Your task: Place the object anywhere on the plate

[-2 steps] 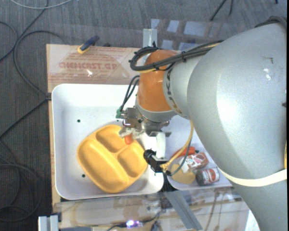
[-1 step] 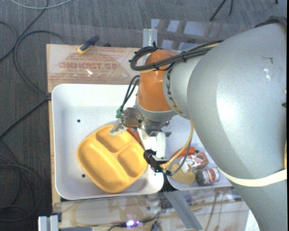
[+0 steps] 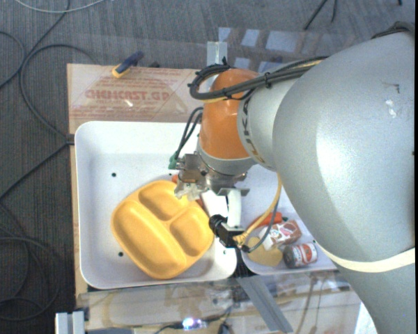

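A yellow plate (image 3: 161,229) with three compartments lies in the left white bin (image 3: 118,160), toward its front right corner. My gripper (image 3: 189,186) hangs over the plate's far right rim, under the orange band of the arm. The wrist hides whatever is at its tip, so I see no object in it. Several small objects lie in the right bin (image 3: 292,271): a red-and-white packet (image 3: 284,231), a small can (image 3: 299,254) and a tan disc (image 3: 266,257).
The big grey arm covers most of the right bin and the right half of the view. A wooden board (image 3: 125,99) lies behind the left bin. Cables run over the floor at left.
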Robot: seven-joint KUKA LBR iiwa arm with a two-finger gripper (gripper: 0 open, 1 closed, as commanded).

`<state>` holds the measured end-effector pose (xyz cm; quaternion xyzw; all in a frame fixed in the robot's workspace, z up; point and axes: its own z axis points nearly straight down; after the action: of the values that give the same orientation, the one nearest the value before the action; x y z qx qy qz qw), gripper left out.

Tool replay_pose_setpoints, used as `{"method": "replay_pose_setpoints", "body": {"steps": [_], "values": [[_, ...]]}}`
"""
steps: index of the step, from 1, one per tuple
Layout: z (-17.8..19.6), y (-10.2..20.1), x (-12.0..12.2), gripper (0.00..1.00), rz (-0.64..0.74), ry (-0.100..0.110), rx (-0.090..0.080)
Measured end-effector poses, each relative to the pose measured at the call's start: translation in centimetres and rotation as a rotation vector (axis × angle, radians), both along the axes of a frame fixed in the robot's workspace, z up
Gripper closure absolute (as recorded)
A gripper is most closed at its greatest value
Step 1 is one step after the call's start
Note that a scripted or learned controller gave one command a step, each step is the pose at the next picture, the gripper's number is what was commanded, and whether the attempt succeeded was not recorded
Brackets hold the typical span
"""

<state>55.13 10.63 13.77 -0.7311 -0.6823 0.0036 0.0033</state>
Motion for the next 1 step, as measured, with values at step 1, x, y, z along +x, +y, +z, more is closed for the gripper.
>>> {"method": "replay_pose_setpoints", "body": {"steps": [1], "values": [[0.0,-0.01,0.0,0.0,0.0,0.0,0.0]]}}
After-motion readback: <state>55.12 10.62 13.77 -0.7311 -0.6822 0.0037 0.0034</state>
